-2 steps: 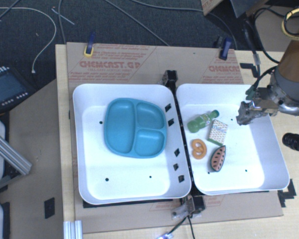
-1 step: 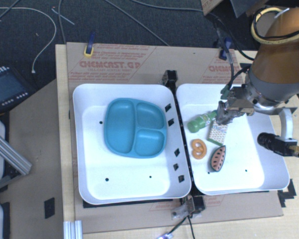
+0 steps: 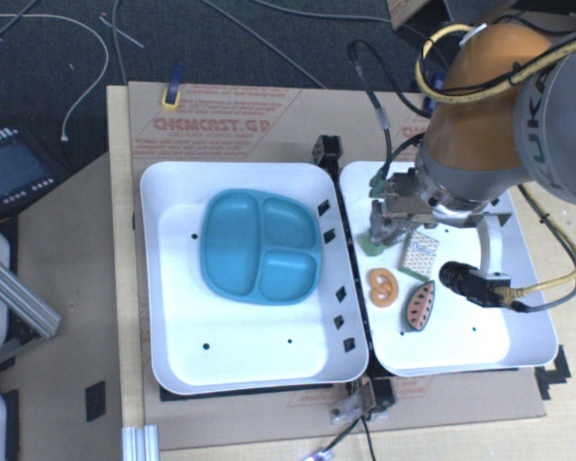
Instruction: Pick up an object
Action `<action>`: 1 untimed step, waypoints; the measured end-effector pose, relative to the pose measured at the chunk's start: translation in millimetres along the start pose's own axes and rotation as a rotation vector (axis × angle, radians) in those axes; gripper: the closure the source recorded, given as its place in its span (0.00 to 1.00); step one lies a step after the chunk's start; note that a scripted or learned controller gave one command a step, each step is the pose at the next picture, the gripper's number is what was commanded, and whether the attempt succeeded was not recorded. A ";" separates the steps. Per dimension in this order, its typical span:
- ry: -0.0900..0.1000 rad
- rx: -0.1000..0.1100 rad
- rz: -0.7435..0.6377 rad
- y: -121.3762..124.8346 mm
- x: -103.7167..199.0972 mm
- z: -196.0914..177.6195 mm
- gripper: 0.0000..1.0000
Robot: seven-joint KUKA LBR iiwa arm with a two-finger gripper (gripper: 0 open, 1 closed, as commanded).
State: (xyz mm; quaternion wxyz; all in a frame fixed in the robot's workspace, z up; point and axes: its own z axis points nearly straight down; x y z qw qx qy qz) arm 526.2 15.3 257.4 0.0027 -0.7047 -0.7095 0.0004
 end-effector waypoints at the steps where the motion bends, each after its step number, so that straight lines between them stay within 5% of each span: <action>1: 0.000 0.002 0.001 -4.7 53.3 26.2 1.00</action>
